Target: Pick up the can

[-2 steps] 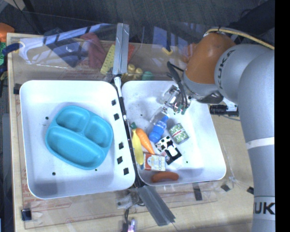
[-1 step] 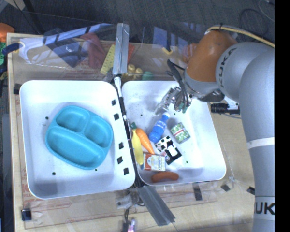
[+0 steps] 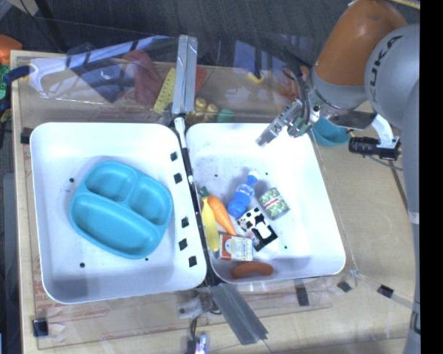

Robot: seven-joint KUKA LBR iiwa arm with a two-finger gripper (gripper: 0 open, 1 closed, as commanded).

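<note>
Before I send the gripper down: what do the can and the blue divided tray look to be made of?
The can, lying in the right bin, looks like metal under a green and white printed label; too small to be sure. The blue divided tray in the left bin looks like moulded plastic: uniform colour, rounded compartments, soft sheen.

Even bright light, soft shadows, slight blur

Arm point(image 3: 384, 57) cropped at right edge
</note>
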